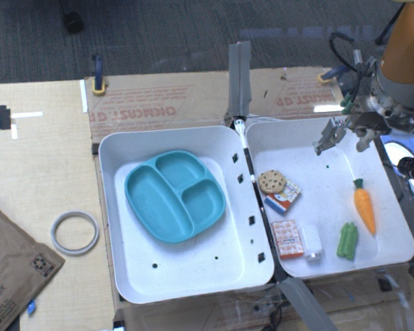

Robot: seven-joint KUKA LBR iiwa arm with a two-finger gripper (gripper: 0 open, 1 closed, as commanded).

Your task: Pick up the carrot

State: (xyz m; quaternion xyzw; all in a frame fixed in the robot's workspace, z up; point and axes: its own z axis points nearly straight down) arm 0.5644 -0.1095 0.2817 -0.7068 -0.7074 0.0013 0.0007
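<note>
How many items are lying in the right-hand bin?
5: cookie and small packet near its left wall, red box below them, green vegetable and carrot toward the right.

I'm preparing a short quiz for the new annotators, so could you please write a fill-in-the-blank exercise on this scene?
1. The orange carrot lies in the ____ shallow white bin.
2. The divided blue plastic plate has ____ compartments.
3. The round brown cookie rests against a small red, white and ____ box.
4. The gripper hovers above the ____ bin.

Missing words: right; three; blue; right
</note>
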